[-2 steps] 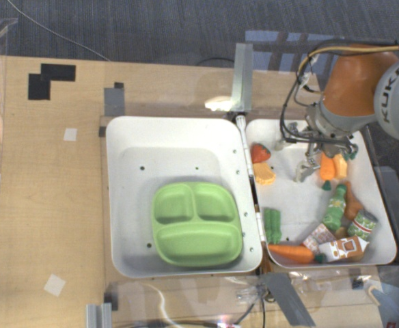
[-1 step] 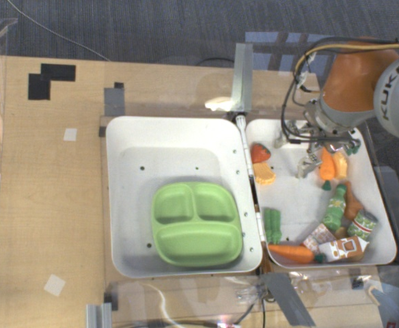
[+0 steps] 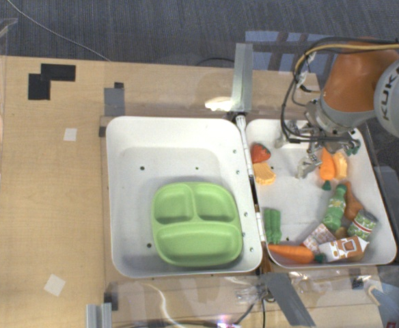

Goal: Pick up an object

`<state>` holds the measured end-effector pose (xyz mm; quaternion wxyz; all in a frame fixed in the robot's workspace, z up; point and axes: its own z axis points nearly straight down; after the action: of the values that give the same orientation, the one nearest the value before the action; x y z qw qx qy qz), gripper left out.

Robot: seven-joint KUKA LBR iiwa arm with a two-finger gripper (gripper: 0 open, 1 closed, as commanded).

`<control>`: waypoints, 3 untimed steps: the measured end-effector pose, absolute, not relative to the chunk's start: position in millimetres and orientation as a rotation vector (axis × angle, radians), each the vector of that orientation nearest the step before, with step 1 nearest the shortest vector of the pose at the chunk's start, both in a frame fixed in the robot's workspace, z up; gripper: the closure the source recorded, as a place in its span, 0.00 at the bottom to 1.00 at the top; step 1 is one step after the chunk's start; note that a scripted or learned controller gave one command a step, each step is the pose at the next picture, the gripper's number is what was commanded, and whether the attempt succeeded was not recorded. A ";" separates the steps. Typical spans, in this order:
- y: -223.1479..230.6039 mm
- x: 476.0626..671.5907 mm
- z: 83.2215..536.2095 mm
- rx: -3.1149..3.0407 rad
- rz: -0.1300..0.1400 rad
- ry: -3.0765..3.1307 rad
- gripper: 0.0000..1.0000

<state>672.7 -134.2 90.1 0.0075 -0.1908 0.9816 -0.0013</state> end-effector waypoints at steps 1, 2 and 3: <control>-156.7 672.8 90.9 -0.692 -0.008 3.049 0.00; -170.1 640.3 88.0 -0.733 -0.006 3.044 0.00; -148.2 585.5 90.0 -0.925 -0.009 2.989 0.00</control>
<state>585.5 -148.2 90.0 0.0066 -0.2956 0.9553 -0.0028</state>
